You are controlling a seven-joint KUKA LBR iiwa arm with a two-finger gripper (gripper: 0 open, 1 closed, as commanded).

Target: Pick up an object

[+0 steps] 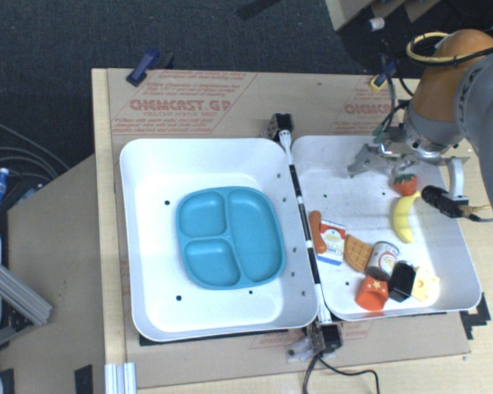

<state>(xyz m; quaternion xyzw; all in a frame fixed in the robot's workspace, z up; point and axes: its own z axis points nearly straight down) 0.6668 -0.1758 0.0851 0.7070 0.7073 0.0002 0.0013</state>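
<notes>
**Arm's Tool Hangs Over Crowded Right Bin**

A grey arm with an orange band reaches in from the right, its two-finger tool (384, 161) low over the far part of the right-hand shallow white bin (337, 158). The fingers are splayed wide, one grey finger (363, 161) pointing left, with nothing between them. Just beside the tool lies a small red tomato-like toy (407, 185), and near that a yellow toy banana (404, 217). Nearer the camera in the same bin sit a brown sausage (315, 229), a white and orange card packet (332, 242), a tan waffle-patterned biscuit (357, 253), a small tin can (384, 258), a black block (402, 280), an orange cup-shaped piece (372, 293) and a pale yellow piece (426, 286). The left-hand white bin (148, 220) holds a blue divided plastic plate (230, 236). Both bins rest on a tan board surface (189, 105).
</notes>
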